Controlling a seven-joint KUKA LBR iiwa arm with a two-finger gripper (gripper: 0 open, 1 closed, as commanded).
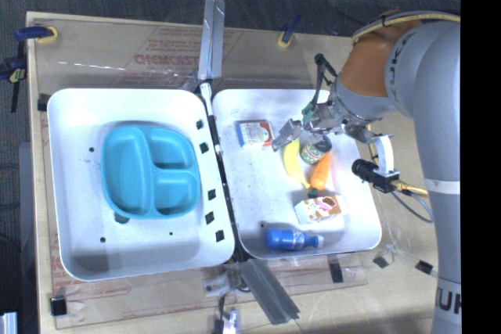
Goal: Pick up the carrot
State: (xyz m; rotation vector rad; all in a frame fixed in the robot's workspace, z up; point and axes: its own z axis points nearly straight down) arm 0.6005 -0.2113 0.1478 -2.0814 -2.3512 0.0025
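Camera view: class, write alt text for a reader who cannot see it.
A grey robot gripper hangs over an orange carrot beside a yellow banana in the right white bin. The left white bin holds a blue divided plastic tray.

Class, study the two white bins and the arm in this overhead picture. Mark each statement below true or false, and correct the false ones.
1. The carrot lies in the right bin. True.
2. The blue divided tray sits in the right bin. False: it sits in the left bin.
3. The banana lies beside the carrot. True.
4. The blue bottle stands upright in the left bin. False: it lies on its side in the right bin.
5. The pincer is over the left bin. False: it is over the right bin, near the carrot.
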